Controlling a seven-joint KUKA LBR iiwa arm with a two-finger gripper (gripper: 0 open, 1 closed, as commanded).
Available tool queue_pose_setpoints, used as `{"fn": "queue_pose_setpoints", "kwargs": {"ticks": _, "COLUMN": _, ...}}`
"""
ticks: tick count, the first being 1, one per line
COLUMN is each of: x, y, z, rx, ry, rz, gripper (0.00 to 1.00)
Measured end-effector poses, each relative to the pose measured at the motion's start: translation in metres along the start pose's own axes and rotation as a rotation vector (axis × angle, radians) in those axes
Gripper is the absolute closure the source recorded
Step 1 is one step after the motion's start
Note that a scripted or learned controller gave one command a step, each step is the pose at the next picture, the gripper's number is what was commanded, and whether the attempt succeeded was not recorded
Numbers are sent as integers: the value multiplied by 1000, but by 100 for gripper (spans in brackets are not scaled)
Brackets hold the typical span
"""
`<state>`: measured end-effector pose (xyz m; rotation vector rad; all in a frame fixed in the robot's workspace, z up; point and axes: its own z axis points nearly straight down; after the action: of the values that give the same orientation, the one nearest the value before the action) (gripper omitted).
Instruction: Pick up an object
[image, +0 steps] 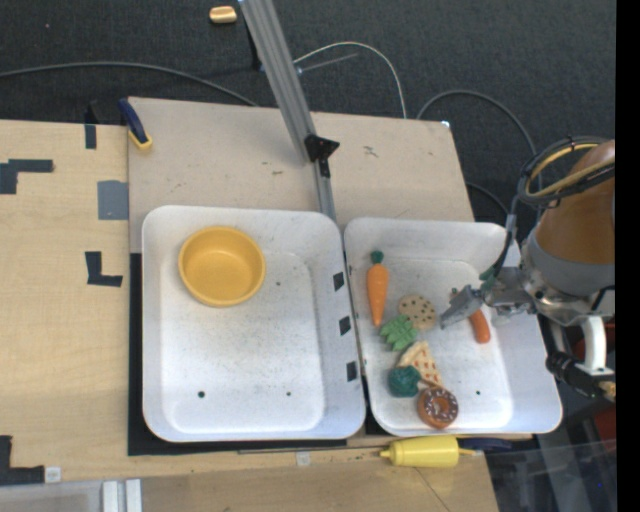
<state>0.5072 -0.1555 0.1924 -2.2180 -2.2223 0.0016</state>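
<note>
The arm (572, 240) ran off the right edge, so most of its body was cut away. Whether the gripper (462, 305) touched the small orange-red piece (481, 326) beside it could not be told. The dark green toy (403, 381) was too small to identify. A metal pole (290, 85) left through the top edge, and an orange object (223, 13) there was too small to name.
</note>
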Motion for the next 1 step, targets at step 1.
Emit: {"fn": "queue_pose_setpoints", "kwargs": {"ticks": 1, "x": 0, "y": 0, "z": 0, "rx": 0, "ry": 0, "rz": 0, "gripper": 0}}
